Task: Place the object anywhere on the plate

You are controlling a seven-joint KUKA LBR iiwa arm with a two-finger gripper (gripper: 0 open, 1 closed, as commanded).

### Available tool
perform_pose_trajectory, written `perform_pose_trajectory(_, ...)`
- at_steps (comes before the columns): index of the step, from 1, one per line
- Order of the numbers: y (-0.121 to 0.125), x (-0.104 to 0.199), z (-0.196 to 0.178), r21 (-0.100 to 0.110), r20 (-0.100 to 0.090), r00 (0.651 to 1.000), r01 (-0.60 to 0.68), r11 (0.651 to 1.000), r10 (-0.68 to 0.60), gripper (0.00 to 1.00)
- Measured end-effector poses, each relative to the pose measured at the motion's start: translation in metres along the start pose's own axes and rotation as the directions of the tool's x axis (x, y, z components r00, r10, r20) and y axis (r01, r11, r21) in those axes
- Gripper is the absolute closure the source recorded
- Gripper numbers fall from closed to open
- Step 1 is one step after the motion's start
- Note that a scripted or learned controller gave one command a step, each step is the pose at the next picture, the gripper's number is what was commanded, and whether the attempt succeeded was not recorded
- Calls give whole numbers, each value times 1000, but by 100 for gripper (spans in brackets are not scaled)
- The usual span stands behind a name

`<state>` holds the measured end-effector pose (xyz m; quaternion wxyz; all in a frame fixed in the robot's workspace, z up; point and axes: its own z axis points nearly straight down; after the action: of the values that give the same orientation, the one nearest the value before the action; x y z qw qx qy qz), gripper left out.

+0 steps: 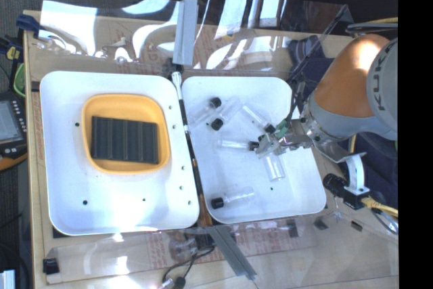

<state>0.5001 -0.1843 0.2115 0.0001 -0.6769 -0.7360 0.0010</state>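
Wooden bench under two white bins, sunlit glare.

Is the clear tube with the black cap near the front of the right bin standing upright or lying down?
Lying down. The clear plastic tube with a black cap rests lengthwise on the right white bin's floor.

Yellow plate, white bins

This is a robotics lab. A grey industrial arm with an orange band reaches over a surface carrying two shallow white bins, one scattered with clear capped vials (lab ware, plainly). Loose cables and a handheld control screen crowd the edges.
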Motion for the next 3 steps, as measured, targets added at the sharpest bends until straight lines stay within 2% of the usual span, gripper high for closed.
perform_pose_trajectory(1, -20, 50, 38, 2, -4, 987, 162, 987, -162, 100)
perform_pose_trajectory(2, -17, 82, 29, 3, -5, 945, 327, 945, -327, 100)
perform_pose_trajectory(3, -2, 114, 3, 0, -1, 865, 501, 865, -501, 100)
